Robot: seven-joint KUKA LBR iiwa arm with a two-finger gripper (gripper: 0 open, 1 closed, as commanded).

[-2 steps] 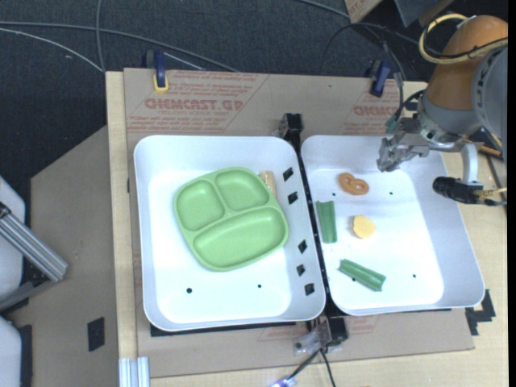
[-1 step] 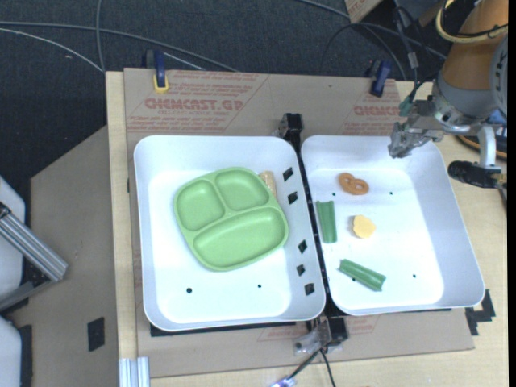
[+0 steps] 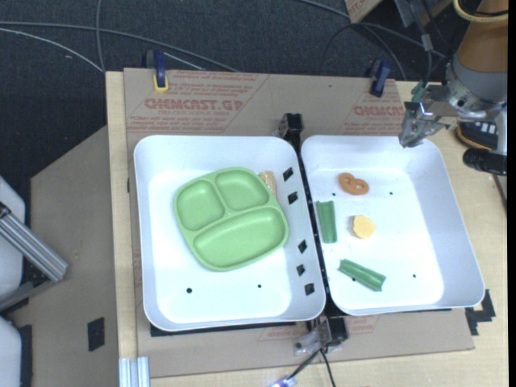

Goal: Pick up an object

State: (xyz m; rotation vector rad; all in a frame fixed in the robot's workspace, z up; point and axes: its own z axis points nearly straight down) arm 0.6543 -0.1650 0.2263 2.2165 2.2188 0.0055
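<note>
The right bin (image 3: 427,216) holds a brown pretzel-shaped piece (image 3: 353,185), a yellow chunk (image 3: 364,227), a green stick (image 3: 326,221) near its left wall and a second green piece (image 3: 362,274) toward the front. My gripper (image 3: 411,138) hangs over the bin's far right corner, well right of the pretzel piece. Nothing shows between its tips.
A green divided plate (image 3: 231,217) lies in the left bin (image 3: 161,240), with a tan piece (image 3: 268,183) at its far right edge. Black clips (image 3: 291,193) run along the seam between the bins. Blue clamps (image 3: 160,71) hold the cardboard sheet at the back.
</note>
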